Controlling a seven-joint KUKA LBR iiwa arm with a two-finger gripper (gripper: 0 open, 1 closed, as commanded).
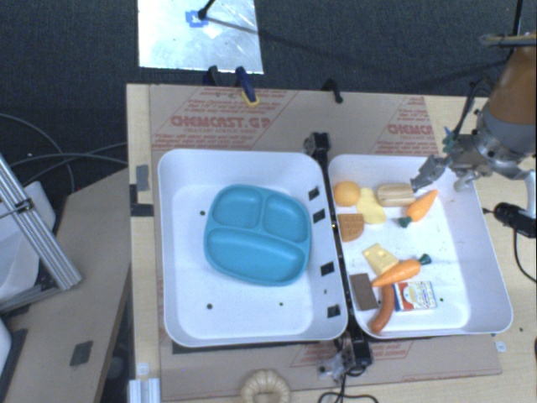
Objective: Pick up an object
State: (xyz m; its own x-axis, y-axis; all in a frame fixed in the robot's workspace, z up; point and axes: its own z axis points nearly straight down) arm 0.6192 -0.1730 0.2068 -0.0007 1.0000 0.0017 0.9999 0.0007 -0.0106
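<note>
My gripper (439,180) hangs over the far part of the right bin (478,250), its fingers spread open with nothing between them. Just below and left of it lies a small orange carrot (420,206) with a green tip. A beige bread roll (394,195) sits left of the gripper, beside an orange ball (346,193) and a pale yellow piece (372,209). Nearer the front lie a brown toast square (351,226), a cheese wedge (379,257), a second carrot (401,270), a brown block (362,290), a sausage (382,316) and a small white carton (415,295).
The left bin (189,191) holds a blue divided plate (258,233). A black hinged divider (329,225) runs between the two bins. The grey arm with its orange band (512,99) comes in from the upper right.
</note>
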